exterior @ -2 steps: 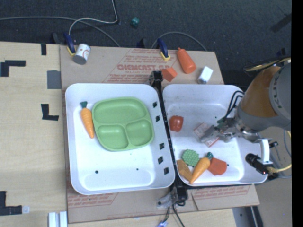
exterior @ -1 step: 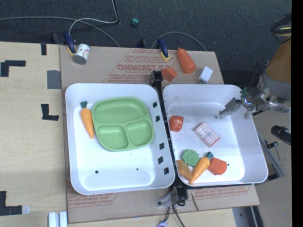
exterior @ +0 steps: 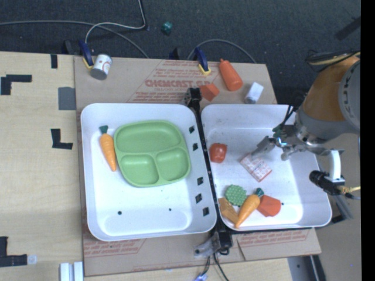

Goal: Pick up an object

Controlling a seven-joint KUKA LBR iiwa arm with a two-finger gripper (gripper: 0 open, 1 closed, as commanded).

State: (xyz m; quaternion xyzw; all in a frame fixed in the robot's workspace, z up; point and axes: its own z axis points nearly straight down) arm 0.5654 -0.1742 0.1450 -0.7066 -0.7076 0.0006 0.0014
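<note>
The fingers [exterior: 262, 150] reach down-left over the right bin [exterior: 293, 115]; whether they are spread or closed cannot be told. Just below their tips lies a pink checked packet [exterior: 256, 167]. A red tomato-like piece [exterior: 218, 152] sits left, near the divider. The left bin [exterior: 94, 174] holds a green divided plate [exterior: 153, 152] and a carrot [exterior: 107, 148].

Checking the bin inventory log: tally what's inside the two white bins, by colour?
Green: 2, the divided plate and the round green toy
Orange: 2, the left-bin carrot and the right-bin carrot
Red: 2, the red piece by the divider and the red piece at the front
Pink-white: 1, the flat packet
Tan: 1, the piece under the carrot
Total: 8
</note>
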